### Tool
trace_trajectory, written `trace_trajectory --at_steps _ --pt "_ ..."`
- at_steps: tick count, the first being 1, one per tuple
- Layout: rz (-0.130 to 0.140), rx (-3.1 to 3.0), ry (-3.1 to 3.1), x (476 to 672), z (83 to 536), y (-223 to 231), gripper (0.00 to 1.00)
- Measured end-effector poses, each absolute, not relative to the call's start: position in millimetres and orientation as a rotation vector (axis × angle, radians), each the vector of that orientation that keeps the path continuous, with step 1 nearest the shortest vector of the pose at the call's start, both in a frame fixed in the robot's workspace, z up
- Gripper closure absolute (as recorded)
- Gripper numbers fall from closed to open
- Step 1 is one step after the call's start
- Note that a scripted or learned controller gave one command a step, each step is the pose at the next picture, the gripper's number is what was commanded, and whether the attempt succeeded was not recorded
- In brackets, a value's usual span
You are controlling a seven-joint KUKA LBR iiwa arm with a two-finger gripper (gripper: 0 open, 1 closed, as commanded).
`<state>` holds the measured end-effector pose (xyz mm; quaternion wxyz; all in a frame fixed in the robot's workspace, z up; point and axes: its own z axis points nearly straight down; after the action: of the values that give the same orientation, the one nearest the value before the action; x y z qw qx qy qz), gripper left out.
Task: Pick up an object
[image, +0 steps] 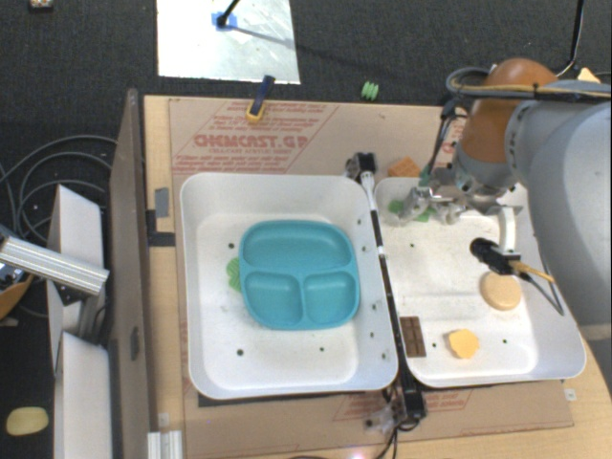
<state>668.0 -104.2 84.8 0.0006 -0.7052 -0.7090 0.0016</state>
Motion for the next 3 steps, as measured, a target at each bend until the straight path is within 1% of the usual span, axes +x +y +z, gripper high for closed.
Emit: trace_trajectory --at_steps 1,3 --pt "0.001 -2.217 -2.227 668.5 85 -95 0.0" --pt "-0.001 -2.223 -2.224 669.1 86 -107 0.0"
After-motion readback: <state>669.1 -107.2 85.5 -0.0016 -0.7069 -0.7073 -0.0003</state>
